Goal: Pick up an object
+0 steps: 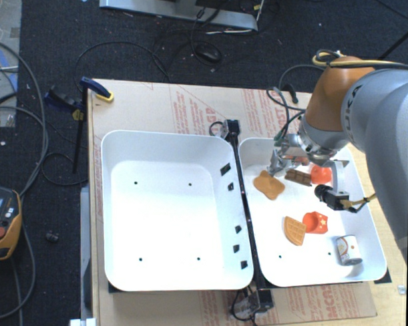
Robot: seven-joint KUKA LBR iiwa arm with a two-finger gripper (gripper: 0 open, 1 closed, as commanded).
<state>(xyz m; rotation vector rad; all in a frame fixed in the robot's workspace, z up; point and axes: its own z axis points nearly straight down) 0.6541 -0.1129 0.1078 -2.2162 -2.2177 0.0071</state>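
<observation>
The grey arm (382, 125), with its orange band (333, 90) above the wrist, reached in from the right over the far part of the right bin (370, 275). Its gripper (281, 162) hung low near the bin's far left corner, just beyond the far edge of a tan bread-like piece (268, 186); whether it touched that piece could not be told, and the view did not show whether the gripper was open or closed. Nothing could be seen held in it. A dark brown bar (298, 176) lay just right of the gripper, and a red-orange lump (321, 174) sat right of the bar, both close under the wrist. Nearer, toward the middle of the bin, an orange waffle-like wedge (295, 231) lay touching or almost touching a red block (316, 223) on its right. A small silver can (348, 250) with a red and white label lay on its side in the near right corner, apart from the rest. The left bin (162, 211) stood alongside, its right wall carrying a row of small black marks (237, 228). Both bins rested on a cardboard sheet (192, 105) with red printing, and a blue clamp (93, 89) with a yellow tip gripped the sheet's far left corner. Cables (32, 119) trailed over the dark floor around it.
</observation>
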